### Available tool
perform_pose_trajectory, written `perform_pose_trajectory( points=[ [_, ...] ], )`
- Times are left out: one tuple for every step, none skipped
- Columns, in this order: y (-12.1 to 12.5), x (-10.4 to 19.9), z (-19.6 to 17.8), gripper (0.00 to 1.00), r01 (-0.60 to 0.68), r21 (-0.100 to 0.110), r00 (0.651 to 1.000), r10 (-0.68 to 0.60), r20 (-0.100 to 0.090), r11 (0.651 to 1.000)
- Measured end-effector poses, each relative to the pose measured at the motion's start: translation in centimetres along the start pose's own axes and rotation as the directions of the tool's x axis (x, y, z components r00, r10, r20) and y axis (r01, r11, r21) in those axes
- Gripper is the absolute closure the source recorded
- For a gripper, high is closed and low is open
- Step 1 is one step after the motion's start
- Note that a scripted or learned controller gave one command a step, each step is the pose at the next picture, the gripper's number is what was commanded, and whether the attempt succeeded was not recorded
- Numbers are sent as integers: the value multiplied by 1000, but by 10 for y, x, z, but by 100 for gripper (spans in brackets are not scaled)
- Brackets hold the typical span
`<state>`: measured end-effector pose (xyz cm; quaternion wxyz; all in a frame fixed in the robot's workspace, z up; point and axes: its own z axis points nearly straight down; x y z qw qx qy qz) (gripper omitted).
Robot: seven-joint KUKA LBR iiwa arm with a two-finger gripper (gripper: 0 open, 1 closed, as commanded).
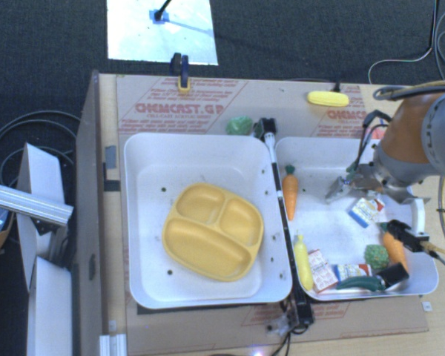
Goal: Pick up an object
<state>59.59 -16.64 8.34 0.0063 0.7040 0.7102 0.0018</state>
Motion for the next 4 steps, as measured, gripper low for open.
perform_pose_trajectory(
  points=[
    [70,54,-109,0,4,-6,1000,-4,-5,1000],
    [67,78,-1,0,-5,2,1000,5,-6,1000],
    [67,77,-13,100,-1,4,1000,1,-4,1000],
    [-4,133,-108,100,0,7,1000,0,-10,1000]
  ],
)
